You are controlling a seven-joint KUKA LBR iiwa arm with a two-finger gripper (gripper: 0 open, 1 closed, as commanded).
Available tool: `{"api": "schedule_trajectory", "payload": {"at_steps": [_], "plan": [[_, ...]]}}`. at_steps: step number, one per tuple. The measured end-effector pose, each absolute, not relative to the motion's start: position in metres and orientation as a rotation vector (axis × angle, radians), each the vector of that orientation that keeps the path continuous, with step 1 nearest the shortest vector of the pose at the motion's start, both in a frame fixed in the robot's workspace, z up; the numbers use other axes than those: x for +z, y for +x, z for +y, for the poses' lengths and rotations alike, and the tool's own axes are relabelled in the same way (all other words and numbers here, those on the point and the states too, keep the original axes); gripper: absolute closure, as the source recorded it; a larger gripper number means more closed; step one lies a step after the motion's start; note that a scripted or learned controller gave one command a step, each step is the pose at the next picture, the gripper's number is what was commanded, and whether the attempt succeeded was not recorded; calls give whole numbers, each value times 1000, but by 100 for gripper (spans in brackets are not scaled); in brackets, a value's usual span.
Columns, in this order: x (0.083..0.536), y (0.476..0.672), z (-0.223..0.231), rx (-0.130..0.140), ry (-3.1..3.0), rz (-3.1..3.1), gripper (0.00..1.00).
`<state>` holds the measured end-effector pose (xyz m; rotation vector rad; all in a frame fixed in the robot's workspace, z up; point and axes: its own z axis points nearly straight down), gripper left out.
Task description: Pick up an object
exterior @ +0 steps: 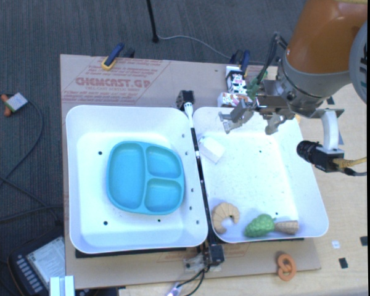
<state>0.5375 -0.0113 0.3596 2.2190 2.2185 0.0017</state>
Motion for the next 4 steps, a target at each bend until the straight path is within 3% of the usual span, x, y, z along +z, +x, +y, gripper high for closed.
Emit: {"api": "schedule_trajectory", "payload": {"at_steps": [1, 2, 3, 4], "plan": [[325, 530, -4, -4, 2221, 2222, 0], [188, 483, -38, -5, 2224, 2223, 0], [101, 482, -104, -6, 2226, 2221, 0], [129, 560, -108, 0, 2220, 2221, 0]]}}
